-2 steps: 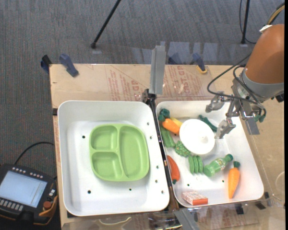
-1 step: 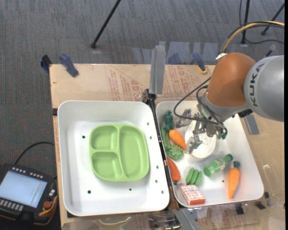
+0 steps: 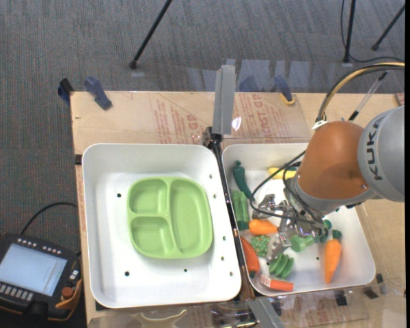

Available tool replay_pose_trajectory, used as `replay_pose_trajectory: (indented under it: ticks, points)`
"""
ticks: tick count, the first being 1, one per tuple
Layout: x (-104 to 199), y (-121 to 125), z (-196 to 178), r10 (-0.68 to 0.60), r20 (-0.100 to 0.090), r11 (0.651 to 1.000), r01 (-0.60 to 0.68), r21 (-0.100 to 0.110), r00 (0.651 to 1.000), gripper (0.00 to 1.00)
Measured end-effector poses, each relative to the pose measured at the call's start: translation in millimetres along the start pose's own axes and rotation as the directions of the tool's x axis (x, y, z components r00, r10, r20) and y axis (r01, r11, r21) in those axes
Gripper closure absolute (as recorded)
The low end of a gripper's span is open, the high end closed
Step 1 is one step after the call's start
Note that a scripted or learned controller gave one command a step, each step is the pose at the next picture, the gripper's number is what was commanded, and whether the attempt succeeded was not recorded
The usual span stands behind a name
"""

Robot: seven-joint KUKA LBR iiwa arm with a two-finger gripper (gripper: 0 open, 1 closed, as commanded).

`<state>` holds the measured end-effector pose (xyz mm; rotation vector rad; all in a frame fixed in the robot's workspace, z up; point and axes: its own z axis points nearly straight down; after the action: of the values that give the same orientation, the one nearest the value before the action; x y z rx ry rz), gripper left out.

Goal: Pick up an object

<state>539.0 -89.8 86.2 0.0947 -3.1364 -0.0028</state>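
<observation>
2 white bins sit side by side, and the task's things crowd the near half of the right bin (image 3: 365, 258): a small carrot (image 3: 281, 285) against the near wall, a larger carrot (image 3: 332, 257) to its right and green pieces (image 3: 281, 266) between. The gripper (image 3: 281, 241) hangs low over that heap, placed for a grab, though I cannot tell its state. Farther left, the green divided plate (image 3: 169, 217) lies flat in the left bin (image 3: 99, 203), likely a drop spot.

You saw a lime-green divided plate (image 3: 169, 216) in the white left bin (image 3: 99, 176). In the white right bin (image 3: 359, 265) lay orange carrots (image 3: 332, 257) and dark green vegetables (image 3: 240, 207). The arm's band (image 3: 331, 166) was orange.
</observation>
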Motion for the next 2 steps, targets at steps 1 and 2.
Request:
replay_pose_trajectory:
  ticks: [1,2]
  points:
    - [-9,-62,-56,0.04,0.009,0.999,-0.04,0.002,0.999,0.0]
    - [25,8,2,0.125,-0.003,0.992,-0.125,-0.002,0.992,0.0]
